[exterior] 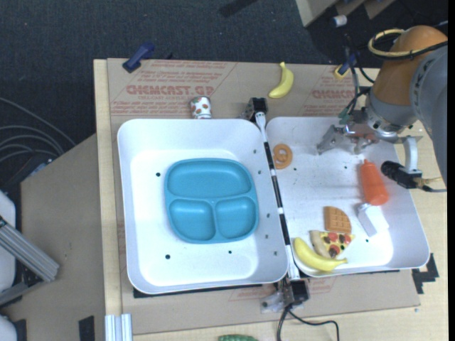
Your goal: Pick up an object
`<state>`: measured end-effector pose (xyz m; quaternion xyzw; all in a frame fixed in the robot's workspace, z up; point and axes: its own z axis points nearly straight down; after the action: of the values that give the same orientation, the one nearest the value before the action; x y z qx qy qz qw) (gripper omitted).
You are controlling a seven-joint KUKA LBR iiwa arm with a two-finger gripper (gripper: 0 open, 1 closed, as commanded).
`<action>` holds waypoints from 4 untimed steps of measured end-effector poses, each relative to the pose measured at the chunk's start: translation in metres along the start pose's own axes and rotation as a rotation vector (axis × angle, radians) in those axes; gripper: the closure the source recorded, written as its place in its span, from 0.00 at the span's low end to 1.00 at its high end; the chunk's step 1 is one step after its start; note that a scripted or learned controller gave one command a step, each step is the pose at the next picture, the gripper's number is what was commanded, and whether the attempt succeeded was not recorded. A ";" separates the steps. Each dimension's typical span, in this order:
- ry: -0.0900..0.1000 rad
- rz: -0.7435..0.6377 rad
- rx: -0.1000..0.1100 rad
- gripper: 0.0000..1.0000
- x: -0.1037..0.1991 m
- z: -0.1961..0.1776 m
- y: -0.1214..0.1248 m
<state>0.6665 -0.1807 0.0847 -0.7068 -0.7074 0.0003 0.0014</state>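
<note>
Hovering over the right bin's far edge, the hand grips nothing. Its fingers look spread. A carrot lies near it.

A single fixed camera looks down at a slant from above the tabletop, far enough to frame both white bins, the arm entering at right

Cut off by the right edge: most of the grey arm. Cropped at the bottom edge: a green object, too little showing to name. Partly hidden under the pizza slice: the bin's banana.
</note>
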 end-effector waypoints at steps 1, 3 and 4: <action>-0.001 -0.001 -0.003 1.00 0.000 -0.011 0.001; -0.002 -0.001 -0.005 1.00 0.000 -0.021 0.001; -0.002 -0.001 -0.004 0.00 0.000 -0.021 0.001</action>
<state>0.6678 -0.1805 0.1056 -0.7065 -0.7077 -0.0006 -0.0007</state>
